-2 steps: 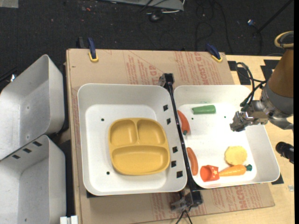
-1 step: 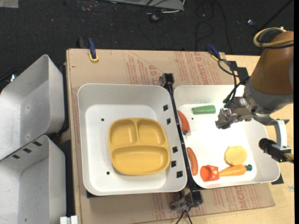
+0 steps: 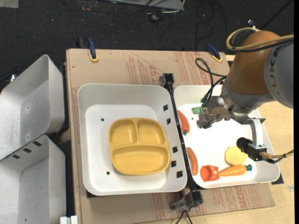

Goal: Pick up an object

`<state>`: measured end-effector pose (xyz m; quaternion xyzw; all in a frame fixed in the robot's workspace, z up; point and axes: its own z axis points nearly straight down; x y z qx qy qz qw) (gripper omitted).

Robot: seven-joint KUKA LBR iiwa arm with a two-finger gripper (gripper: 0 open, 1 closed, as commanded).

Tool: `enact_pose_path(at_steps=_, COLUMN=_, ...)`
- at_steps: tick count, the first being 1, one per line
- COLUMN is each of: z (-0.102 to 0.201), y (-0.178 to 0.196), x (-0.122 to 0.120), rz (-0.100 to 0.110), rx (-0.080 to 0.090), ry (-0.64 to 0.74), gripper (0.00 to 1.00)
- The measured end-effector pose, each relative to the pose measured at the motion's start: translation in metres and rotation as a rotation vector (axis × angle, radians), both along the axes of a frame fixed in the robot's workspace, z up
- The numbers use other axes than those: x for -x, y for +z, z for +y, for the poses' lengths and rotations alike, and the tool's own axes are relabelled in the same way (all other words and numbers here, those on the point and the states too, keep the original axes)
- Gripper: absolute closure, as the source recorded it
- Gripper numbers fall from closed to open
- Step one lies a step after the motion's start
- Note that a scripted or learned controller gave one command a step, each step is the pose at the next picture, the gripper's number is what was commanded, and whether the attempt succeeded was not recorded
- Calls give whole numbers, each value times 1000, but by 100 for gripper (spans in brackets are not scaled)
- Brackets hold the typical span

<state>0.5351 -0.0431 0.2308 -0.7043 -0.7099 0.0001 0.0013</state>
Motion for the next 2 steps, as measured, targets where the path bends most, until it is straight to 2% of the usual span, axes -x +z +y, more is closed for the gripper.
enact_pose_path(at_steps=2, z=97, y=-14, x=-28, rz=-3, rx=2, ry=0, gripper=100)
